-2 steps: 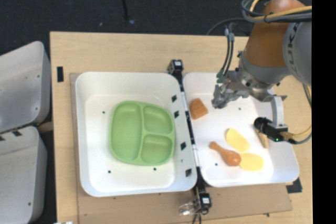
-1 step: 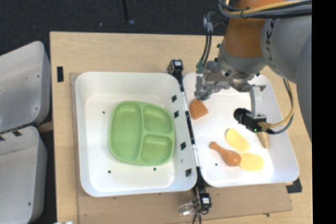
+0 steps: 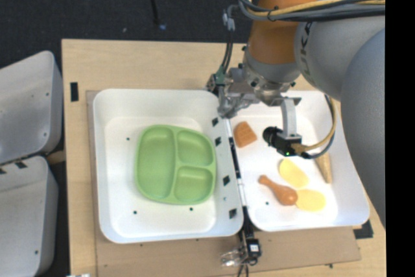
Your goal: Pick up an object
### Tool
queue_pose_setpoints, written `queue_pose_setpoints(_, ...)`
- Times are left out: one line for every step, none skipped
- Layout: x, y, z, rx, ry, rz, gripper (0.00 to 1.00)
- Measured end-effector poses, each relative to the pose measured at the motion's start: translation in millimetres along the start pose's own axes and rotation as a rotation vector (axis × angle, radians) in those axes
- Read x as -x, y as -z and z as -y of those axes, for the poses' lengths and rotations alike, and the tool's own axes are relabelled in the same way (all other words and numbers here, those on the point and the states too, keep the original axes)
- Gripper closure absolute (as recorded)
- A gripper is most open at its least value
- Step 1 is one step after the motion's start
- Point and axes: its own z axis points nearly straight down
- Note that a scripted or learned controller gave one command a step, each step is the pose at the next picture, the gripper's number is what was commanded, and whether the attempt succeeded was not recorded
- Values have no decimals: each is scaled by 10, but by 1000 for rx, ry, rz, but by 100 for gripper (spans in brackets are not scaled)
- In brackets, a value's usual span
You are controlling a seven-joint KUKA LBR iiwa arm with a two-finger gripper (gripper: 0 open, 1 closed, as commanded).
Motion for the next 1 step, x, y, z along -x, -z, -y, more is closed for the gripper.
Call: queue_pose_setpoints(-495, -212, -111, -2, -1, 1, 100)
